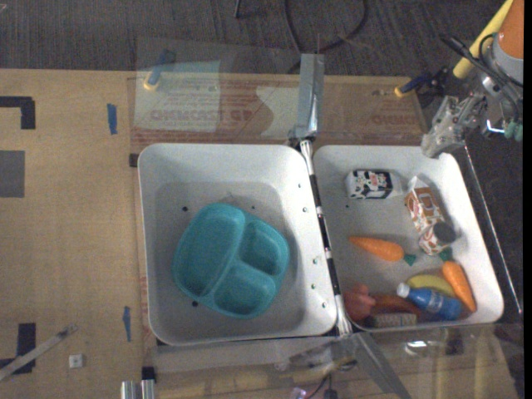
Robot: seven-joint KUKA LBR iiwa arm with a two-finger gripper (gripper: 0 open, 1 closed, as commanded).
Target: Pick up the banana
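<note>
**Op A:** From my station I see the gripper (440,131) at the far right, over the far right corner of the right bin (480,214). Arm (507,44) comes in from the upper right. The fingers point down and left; I cannot tell how far apart they are. Nothing is visibly between them.

**Op B:** Noted. Banana?

**Op A:** Banana (430,283) lies at the near end of the right bin, well apart from the gripper. Blue bottle (431,301) overlaps its near side; a carrot (459,283) lies just beside it on the right.

**Op B:** Other contents?

**Op A:** Second carrot (378,248) mid-bin, black-and-white carton (371,184) at the far end, red-and-white carton (425,215) along the right wall. I log a teal divided plate (231,259) in the left bin (166,189).
</note>
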